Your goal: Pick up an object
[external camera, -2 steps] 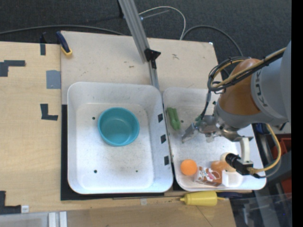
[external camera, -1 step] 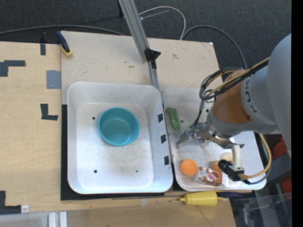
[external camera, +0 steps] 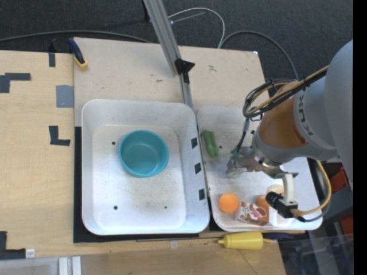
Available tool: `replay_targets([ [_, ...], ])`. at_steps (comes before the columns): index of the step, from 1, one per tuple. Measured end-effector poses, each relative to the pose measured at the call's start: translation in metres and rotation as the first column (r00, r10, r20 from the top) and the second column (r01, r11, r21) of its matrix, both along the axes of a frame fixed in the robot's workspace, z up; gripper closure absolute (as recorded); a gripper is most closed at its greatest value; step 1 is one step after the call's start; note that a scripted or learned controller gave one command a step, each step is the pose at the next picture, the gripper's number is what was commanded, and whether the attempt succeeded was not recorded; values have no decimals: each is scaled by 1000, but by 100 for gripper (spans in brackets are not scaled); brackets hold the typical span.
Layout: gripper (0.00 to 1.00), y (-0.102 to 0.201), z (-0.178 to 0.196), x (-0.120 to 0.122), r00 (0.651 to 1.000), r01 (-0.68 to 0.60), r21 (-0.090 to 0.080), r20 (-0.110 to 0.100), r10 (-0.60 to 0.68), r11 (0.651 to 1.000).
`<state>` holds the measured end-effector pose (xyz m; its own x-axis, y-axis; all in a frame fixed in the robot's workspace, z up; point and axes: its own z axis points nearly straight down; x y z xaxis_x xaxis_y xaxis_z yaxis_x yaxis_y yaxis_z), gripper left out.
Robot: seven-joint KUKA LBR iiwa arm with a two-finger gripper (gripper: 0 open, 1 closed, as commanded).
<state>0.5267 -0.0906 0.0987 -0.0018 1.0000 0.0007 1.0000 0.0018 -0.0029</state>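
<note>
Hanging low over the right bin (external camera: 221,119), the end effector (external camera: 235,168) leaves me unable to tell how it is set, with a green object (external camera: 210,143) just to its left, an orange ball (external camera: 229,203) below it and a teal bowl (external camera: 143,153) well left

The bench (external camera: 132,79) bears two white bins (external camera: 97,153), perhaps a clamp (external camera: 77,52).

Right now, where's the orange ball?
Orange ball sits in the right bin, near its front-left corner, just left of a red-and-white packet.
</note>
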Motion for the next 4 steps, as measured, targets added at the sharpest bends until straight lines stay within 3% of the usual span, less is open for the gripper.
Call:
replay_targets([
  [2,100,5,125,4,1000,0,-1,7,0,1000],
  [3,100,5,154,5,1000,0,-1,5,0,1000],
  [4,100,65,140,10,1000,-5,1,-1,5,1000],
])
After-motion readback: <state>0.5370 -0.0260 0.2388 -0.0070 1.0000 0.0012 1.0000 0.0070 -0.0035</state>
